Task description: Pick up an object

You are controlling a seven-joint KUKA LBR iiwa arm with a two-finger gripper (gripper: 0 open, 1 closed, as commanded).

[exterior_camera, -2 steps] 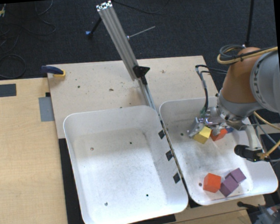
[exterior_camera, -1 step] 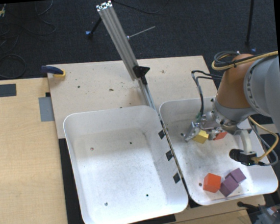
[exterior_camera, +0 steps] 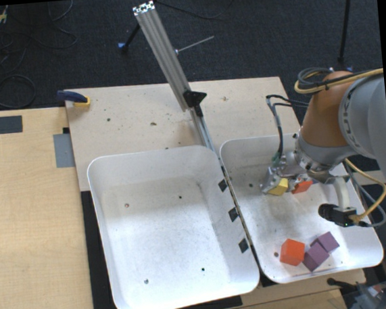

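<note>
1. Arm position. My arm (exterior_camera: 342,119) enters over the right edge of the right bin (exterior_camera: 265,228). The orange band sits above that bin's far right corner.

2. End effector. My gripper (exterior_camera: 279,178) is lowered into the right bin, in its far half, roughly midway between its left and right walls. Whether it is apart, together or clamped on anything cannot be determined from this view; the wrist body and cabling cover the tip.

3. Task objects, all inside the right bin:
- A yellow block (exterior_camera: 278,188) lies directly at my gripper, on its near side. I cannot tell whether it is gripped or merely touching.
- A small red-orange piece (exterior_camera: 303,187) lies just to the right of the yellow block, partly under my wrist.
- An orange cube (exterior_camera: 292,251) rests near the bin's front wall, well apart from my gripper.
- Two purple blocks (exterior_camera: 319,250) sit touching each other just to the right of the orange cube, close to the front wall.

4. Surroundings. The left bin (exterior_camera: 159,221) adjoins the right bin's left wall, with black clips (exterior_camera: 230,214) along the shared edge. An aluminium rail (exterior_camera: 166,54) slants upward from the right bin's far left corner. A blue and yellow clamp (exterior_camera: 73,97) lies on the bench (exterior_camera: 135,118), far to the left beyond the right bin.
</note>
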